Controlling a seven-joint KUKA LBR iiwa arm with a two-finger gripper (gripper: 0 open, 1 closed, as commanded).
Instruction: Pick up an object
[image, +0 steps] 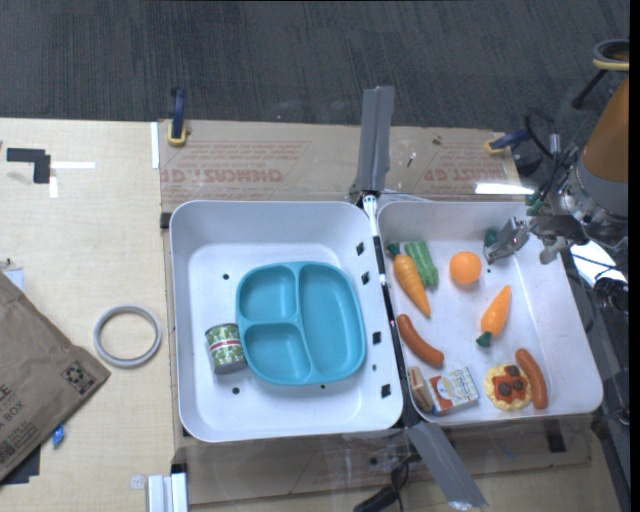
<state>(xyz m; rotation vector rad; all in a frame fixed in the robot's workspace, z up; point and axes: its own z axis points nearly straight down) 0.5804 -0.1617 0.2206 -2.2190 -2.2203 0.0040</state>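
Left bin (190, 330): teal tray (300, 323), small can (226, 348)
Right bin (570, 340): carrots, orange (464, 269), sausages, pizza (508, 386)
Gripper (522, 240), upper right: fingers parted, grasping nothing

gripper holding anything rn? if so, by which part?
Nothing held. The gripper hangs over the right bin, above its far right part, with nothing between its fingers; the orange ball lies apart.

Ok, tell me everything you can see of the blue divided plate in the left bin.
The blue three-compartment plastic plate lies flat, right side up, in the middle of the left white bin. It is a rounded rectangle with raised ridges: one long compartment on its right side, two smaller ones on its left. Nothing lies in it. A small green-labelled can rests against its lower left edge.
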